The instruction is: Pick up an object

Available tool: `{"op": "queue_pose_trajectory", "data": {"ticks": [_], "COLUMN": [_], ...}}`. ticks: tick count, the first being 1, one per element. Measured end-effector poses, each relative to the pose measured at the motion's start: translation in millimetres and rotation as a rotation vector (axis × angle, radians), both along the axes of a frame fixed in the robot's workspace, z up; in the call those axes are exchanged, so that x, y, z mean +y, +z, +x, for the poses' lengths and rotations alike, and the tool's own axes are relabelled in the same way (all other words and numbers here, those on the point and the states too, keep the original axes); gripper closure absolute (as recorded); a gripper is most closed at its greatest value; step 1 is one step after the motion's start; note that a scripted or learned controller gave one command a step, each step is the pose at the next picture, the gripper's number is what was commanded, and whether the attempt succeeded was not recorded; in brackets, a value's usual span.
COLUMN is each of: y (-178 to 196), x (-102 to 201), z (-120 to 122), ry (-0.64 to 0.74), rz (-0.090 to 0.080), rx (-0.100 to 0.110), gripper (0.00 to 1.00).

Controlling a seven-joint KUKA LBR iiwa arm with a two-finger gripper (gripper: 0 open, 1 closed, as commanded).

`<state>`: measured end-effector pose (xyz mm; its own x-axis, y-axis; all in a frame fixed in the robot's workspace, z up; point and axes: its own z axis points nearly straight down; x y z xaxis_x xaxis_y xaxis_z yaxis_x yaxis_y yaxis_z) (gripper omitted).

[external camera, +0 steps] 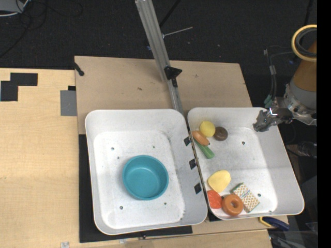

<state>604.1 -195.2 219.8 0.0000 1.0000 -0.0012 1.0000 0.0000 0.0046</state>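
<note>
My gripper [261,123] hangs over the right bin's [269,159] far right rim, small and dark against the white. In that bin a yellow lemon [207,128], a brown ball [221,134] and a carrot [201,141] with a green stem lie near the far left corner. A yellow pear-like fruit [219,180], an orange ring [232,204], a red piece [214,198] and a patterned block [245,197] crowd the near left corner. All of these lie well left of the gripper.
The left bin [103,133] holds a teal bowl [145,176]. A metal strut [155,40] slants from the top down to the divider between the bins. The orange-banded arm [305,71] comes in at the right edge.
</note>
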Motion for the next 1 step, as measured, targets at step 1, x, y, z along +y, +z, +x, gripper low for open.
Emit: {"op": "queue_pose_trajectory", "data": {"ticks": [1], "y": [62.5], "x": [-3.5], "z": [1.0], "ry": [0.0], "rz": [0.0], "rx": [0.0], "gripper": [1.0]}}
